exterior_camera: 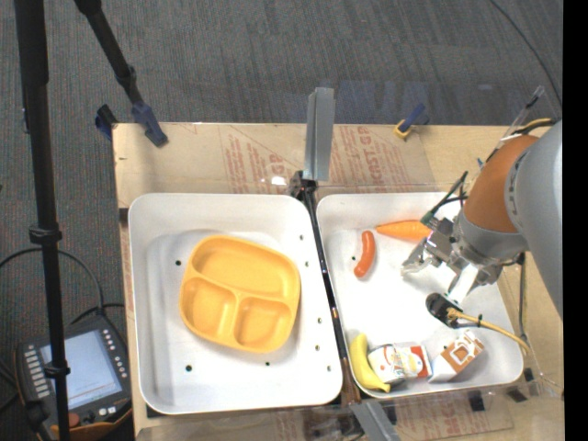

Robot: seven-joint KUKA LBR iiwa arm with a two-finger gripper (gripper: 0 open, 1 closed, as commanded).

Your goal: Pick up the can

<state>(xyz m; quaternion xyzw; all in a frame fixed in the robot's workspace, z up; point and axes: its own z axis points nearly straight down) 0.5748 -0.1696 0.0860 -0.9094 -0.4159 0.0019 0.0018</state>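
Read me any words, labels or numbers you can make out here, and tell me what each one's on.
Red printing on the bench board, behind the bins: shows reversed and faint, not legible.
Label on the can: red and white, too blurred to read.
Print on the small carton: too small to read.
Screen of the pendant: no legible text.
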